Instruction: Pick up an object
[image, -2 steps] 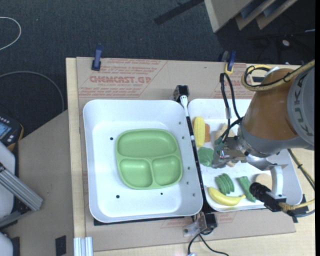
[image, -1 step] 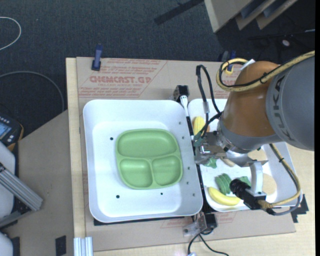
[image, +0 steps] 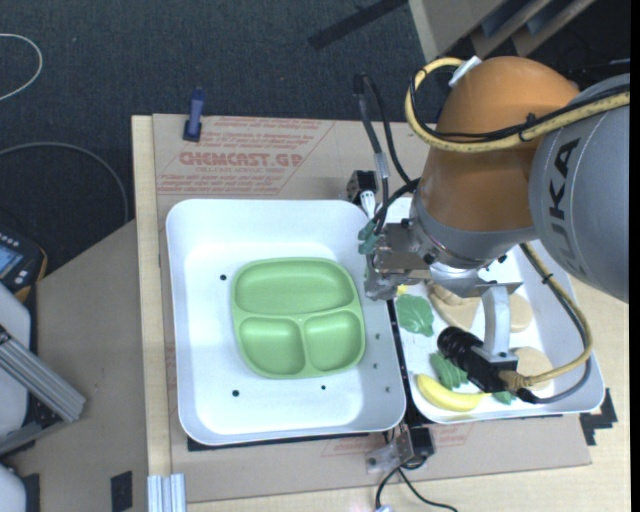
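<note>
Objects for picking lie in the shallow white bin on the view's right. A curved yellow banana rests at its near edge. A pale green leaf-shaped piece sits close to the wall shared with the other bin. A small dark green piece lies between the two, just above the banana. Flat, round tan pieces lie farther toward the view's right, partly hidden under the robot.

The two-finger gripper hangs at the inner edge of this bin, over the divide between the bins and just above the leaf-shaped piece. Nothing shows held in it, and the bulk of the wrist above hides whether it stands wide or narrow, so I cannot tell. The grey arm with its orange band reaches in from the view's right and covers much of the bin's far half.

The shallow white bin on the view's left holds a light green plastic plate with three compartments, lying flat in the middle. Both bins stand on a brown cardboard sheet with red printing, and a small blue object rests at that sheet's far edge.
</note>
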